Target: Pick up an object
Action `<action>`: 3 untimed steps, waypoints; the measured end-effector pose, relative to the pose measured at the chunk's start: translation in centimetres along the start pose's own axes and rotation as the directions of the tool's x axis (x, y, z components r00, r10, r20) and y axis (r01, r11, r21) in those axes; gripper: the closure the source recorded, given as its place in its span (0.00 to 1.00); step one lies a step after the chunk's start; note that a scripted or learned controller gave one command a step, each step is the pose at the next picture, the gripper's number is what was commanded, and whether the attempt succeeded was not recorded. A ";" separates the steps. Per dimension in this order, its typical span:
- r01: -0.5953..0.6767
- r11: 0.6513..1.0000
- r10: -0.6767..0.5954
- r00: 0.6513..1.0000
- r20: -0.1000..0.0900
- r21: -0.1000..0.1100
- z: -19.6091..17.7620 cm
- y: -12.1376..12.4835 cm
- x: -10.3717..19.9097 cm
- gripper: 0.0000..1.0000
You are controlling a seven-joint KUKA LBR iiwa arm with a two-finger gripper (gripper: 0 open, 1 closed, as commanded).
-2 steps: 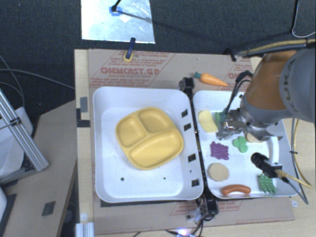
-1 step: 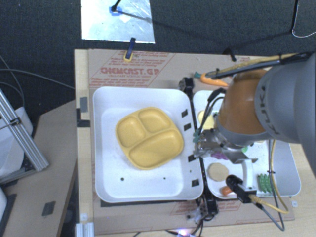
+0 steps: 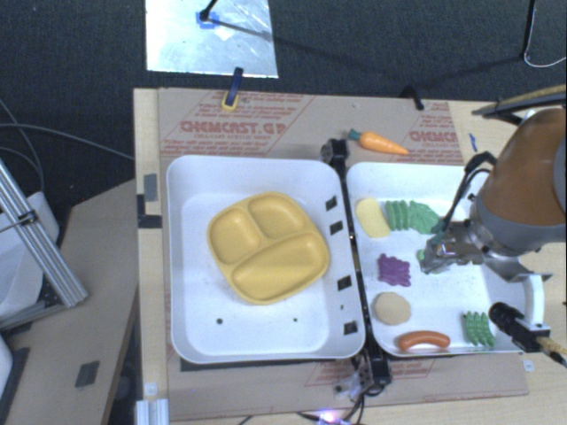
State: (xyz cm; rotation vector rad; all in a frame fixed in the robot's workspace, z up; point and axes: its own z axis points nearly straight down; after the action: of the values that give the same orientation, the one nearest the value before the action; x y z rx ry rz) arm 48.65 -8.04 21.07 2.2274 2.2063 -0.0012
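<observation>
My gripper (image 3: 436,257) hangs over the middle of the right bin (image 3: 443,177), just right of a purple toy grape bunch (image 3: 394,269). Nothing shows between its fingers. Behind it lie a green leafy toy (image 3: 411,214) and a pale yellow piece (image 3: 372,217). Toward the front sit a tan round bun (image 3: 391,308), a red sausage (image 3: 423,340) and a small green toy (image 3: 477,328).
The left bin (image 3: 190,237) holds a yellow divided plate (image 3: 267,246). An orange carrot (image 3: 377,142) lies on the cardboard behind the right bin. A blue and yellow tool (image 3: 233,89) rests on the cardboard's back edge.
</observation>
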 end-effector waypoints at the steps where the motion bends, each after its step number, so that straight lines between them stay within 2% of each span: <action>1: 0.018 1.000 -0.018 1.000 -0.007 0.002 -0.3 0.0 5.5 1.00; 2: 0.023 1.000 -0.023 1.000 -0.009 -0.008 -10.0 0.1 12.5 1.00; 3: 0.025 1.000 -0.025 1.000 -0.009 0.005 -4.3 3.4 24.0 1.00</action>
State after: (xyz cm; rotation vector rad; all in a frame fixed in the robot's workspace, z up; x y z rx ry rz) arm 52.25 15.92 25.25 2.2068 2.2404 0.0028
